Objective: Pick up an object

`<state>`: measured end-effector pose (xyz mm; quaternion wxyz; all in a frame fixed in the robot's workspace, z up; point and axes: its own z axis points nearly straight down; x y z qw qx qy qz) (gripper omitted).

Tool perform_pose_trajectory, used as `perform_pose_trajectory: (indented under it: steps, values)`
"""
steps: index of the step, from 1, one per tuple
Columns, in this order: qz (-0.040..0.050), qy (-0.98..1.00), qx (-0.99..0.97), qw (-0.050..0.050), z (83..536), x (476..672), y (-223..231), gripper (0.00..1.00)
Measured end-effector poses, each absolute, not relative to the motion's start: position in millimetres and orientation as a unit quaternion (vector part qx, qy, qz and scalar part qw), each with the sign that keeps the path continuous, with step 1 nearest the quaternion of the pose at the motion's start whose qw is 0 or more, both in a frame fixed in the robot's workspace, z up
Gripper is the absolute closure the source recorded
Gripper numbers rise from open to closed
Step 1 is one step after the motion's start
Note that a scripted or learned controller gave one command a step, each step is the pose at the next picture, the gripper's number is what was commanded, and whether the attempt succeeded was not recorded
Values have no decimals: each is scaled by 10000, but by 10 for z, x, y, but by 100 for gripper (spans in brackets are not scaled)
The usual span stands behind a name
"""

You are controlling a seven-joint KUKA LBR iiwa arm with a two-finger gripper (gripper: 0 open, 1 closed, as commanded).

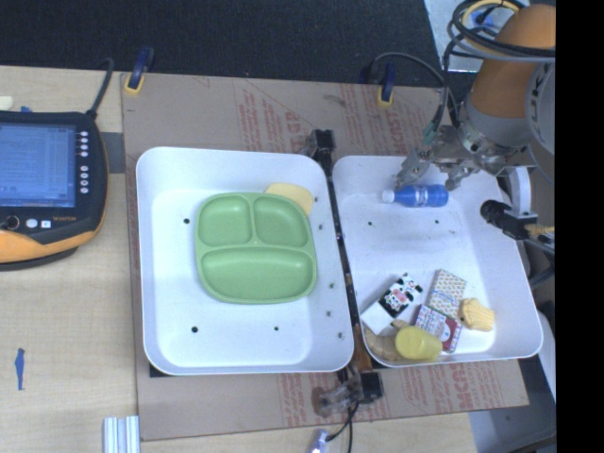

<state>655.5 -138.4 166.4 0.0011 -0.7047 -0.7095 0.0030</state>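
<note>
Faint reddish printing is seen on the brown cardboard sheet [236, 102] under the bins, too blurred to be read; a lit screen is shown on the orange-edged teach pendant [42, 182] at the left of the table [57, 347], its text likewise illegible. In the right bin [472, 253] a small blue plastic bottle [420, 196] with a white cap is laid on its side near the far wall, and the pincer [436, 170] is poised directly over it, its fingers spread apart with the bottle below them rather than gripped. At the near corner are heaped a black-and-white patterned block [400, 296], a checkered packet [445, 289], a yellow rounded piece [417, 343] and a yellow lumpy toy [477, 315]. A smooth green divided plate [255, 248] is set in the left bin [160, 253], with a pale yellow object [293, 194] touching its far edge
</note>
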Motion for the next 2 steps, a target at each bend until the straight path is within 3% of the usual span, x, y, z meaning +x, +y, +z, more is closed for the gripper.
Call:
perform_pose_trajectory:
  steps: [1,2]
  values:
    - [8,-7088,-7054,8,2827,5511,-952,0]
    - [24,-7086,-7056,13,1979,4890,-1516,0]
